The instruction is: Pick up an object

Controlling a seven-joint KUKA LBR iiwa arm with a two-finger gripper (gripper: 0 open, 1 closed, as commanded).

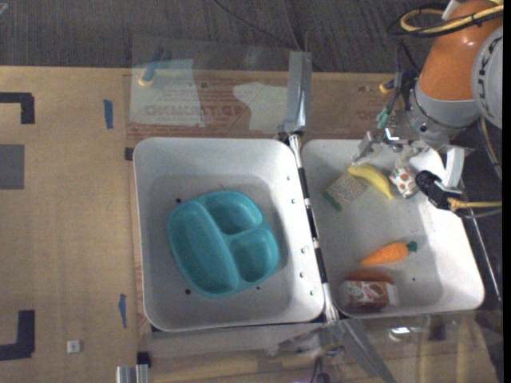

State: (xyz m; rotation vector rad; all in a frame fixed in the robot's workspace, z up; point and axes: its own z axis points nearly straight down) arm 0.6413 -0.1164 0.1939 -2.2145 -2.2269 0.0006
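Surface (64,238) of tan board is carrying 2 shallow white bins side by side. Left bin (160,166) is holding a teal divided plate (223,242) with 3 compartments, lying near its middle. Right bin (455,270) is holding the smaller items. Arm (455,62), grey with an orange section, is reaching in from the right and hanging over the upper right corner of the right bin. Gripper (391,138) is sitting low at the upper edge of that bin, just above the banana; cannot tell from this angle how the jaws are standing.

Items in the right bin, descending size:
- red-labelled packet (369,292), lying at the lower left edge
- banana (374,179), near the top
- orange carrot (386,254), lying mid-bin, green tip pointing right
- tan sponge-like block (345,188), touching the banana's left end
- white patterned cup (405,180), just beside the banana's right
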